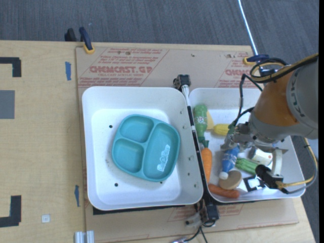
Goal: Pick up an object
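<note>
The divided plate (146,147) lies in the left bin (96,110), left of the right bin (298,171), which holds a carrot (206,164) nearest the plate and a bottle (229,162) right of the carrot.

- One fixed camera looks down at a slant on the tabletop (40,135) from fairly high above.
- Both white bins (96,151) sit below centre; grey floor (152,9) lies beyond the tabletop's far edge.

Red print reading "CHEMCAST GP" repeats across the brown protective sheet (124,67) under the bins.
</note>
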You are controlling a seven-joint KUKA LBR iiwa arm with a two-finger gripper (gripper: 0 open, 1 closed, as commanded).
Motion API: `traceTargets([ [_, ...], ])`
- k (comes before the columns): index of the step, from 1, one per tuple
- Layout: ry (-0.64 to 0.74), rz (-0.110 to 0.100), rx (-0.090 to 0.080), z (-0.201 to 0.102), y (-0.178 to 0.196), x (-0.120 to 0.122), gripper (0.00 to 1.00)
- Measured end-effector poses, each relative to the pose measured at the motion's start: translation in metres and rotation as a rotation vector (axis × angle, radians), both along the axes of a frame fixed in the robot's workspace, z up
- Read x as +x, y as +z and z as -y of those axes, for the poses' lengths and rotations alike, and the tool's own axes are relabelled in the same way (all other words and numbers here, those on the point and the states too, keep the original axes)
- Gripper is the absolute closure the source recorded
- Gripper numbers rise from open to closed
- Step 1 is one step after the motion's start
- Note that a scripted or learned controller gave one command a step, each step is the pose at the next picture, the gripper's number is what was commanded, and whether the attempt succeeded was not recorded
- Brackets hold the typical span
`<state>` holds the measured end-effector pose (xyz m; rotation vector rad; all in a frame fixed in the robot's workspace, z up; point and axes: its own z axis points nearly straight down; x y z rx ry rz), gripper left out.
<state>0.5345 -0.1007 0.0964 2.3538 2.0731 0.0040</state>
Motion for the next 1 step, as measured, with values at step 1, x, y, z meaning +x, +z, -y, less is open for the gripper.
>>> traceTargets([
  [1, 0.021, -0.005, 0.002, -0.0347, 0.0884, -0.0326, 1.00],
])
